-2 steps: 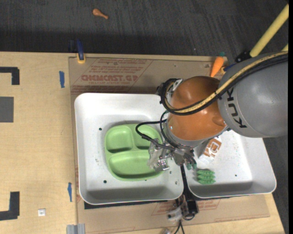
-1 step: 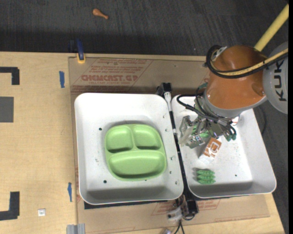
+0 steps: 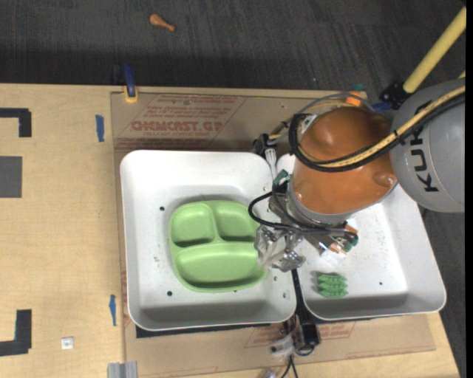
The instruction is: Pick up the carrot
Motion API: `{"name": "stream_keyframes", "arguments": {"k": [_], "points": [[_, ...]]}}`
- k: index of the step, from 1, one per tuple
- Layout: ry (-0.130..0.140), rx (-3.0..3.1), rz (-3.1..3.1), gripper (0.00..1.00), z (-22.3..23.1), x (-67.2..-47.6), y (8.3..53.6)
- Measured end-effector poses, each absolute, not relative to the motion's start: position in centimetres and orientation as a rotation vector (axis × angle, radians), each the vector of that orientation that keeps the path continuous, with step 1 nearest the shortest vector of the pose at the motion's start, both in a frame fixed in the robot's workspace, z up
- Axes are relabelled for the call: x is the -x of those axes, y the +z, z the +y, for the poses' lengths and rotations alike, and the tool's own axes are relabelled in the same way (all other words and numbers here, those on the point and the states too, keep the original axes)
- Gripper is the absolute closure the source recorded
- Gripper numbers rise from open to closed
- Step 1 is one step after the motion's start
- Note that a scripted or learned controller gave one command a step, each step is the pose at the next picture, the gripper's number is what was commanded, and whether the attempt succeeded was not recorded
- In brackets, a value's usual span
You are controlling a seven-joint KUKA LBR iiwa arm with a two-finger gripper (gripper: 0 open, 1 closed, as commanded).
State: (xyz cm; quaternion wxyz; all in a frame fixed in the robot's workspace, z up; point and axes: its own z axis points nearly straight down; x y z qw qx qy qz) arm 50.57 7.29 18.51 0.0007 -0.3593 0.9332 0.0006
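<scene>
The gripper (image 3: pixel 278 251) hangs low over the near half of the bench, above the seam where the two white bins meet. Its metal tip is a tangle of bright parts and cable seen from above, and whether it is spread or closed cannot be told. Nothing can be made out in its grasp. It sits at the right edge of a green divided plate (image 3: pixel 214 247), either touching the rim or just above it.

Just to the right and a little nearer the front, a small green pea pod (image 3: pixel 330 285) lies on the floor of the right bin (image 3: pixel 414 288), apart from the gripper. A small orange-and-white bit shows under the wrist in that bin, and what it is cannot be judged.

The plate lies flat in the left bin (image 3: pixel 140 221), with two small compartments at the back and one long one at the front.

Above the gripper, the arm's orange band (image 3: pixel 344 166) bulks large over the back of the right bin, with black and yellow cables looped around it. The grey link (image 3: pixel 436 155) runs off to the right.

Behind the bins is a brown cardboard sheet (image 3: pixel 177 122) with red print.

Farthest off, beyond the bench on the dark floor, lies the carrot (image 3: pixel 161 22). It is a small orange piece, thick at its left end and tapering to the right, well away from the gripper and outside both bins.
</scene>
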Motion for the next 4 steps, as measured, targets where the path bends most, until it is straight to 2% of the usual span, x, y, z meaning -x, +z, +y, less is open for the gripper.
{"name": "stream_keyframes", "arguments": {"k": [1,2,3,4], "points": [[-0.001,1.497,2.754,1.00,-0.6,-53.6,26.0],[0.003,1.725,2.623,1.00,11.4,-54.0,20.5],[0.002,1.723,2.624,0.00,11.3,-54.0,20.6],[-0.002,1.867,2.520,0.00,1.7,-55.8,29.3]]}}
